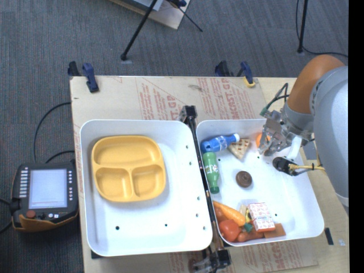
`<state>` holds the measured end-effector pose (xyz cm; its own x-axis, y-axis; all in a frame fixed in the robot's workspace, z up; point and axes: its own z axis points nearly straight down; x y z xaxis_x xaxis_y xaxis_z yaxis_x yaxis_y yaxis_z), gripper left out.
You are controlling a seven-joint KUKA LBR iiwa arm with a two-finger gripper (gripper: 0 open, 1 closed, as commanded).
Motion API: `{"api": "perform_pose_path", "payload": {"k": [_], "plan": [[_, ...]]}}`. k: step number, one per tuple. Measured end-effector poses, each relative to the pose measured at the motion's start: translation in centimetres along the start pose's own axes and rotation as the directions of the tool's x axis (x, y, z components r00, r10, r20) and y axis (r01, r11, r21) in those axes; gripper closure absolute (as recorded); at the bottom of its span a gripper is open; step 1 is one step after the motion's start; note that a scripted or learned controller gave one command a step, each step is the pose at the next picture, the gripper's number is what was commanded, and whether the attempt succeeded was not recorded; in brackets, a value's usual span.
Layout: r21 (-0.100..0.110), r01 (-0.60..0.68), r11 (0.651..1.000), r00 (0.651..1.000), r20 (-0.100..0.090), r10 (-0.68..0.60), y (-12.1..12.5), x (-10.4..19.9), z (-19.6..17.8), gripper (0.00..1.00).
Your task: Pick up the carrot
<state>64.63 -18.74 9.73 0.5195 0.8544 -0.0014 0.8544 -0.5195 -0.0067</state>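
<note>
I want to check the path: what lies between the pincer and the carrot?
In the camera view, a brown disc lies on the bin floor between the pincer and the carrot.

a bare wooden bench (142, 92) with red printing on its top carries two shallow white bins side by side, the left bin (99, 220) and the right bin (298, 201).

Arm (335, 124) was smooth grey casing, orange band (310, 84) above wrist; thin cables ran to dark metal gripper (273, 144)
</note>
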Motion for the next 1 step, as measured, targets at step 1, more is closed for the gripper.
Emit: {"api": "perform_pose_path", "payload": {"k": [1], "plan": [[0.001,0.295,0.956,0.956,-0.002,-0.295,-7.32,-3.56,1.18,1.00]]}}
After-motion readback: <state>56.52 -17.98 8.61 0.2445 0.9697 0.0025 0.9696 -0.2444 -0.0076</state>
